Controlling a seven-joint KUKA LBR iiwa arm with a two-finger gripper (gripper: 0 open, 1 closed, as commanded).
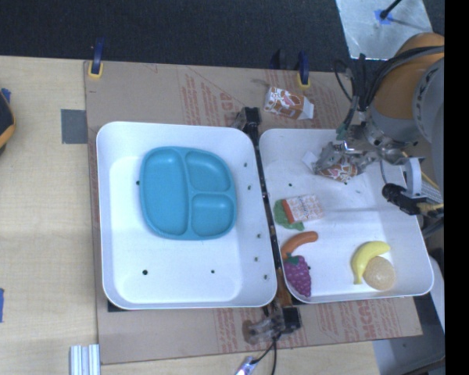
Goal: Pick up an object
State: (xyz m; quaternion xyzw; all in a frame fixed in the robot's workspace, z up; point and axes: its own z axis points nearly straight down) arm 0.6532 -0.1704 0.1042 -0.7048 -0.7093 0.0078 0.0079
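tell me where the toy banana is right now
The banana lies in the right bin, near its front right corner, touching a pale round fruit and right of the purple grapes.

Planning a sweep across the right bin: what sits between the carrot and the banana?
Bare white bin floor in the camera view. The carrot and banana have nothing lying between them; the grapes sit below that line.

I count two white bins, the left bin and the right bin touching along their inner edges. In the left bin, one blue divided plate. In the right bin I make it six items: one crumpled packet at the far end, one small carton, one carrot, one grape bunch, one banana, one round yellowish fruit. One more packet lies beyond that bin on the cardboard.
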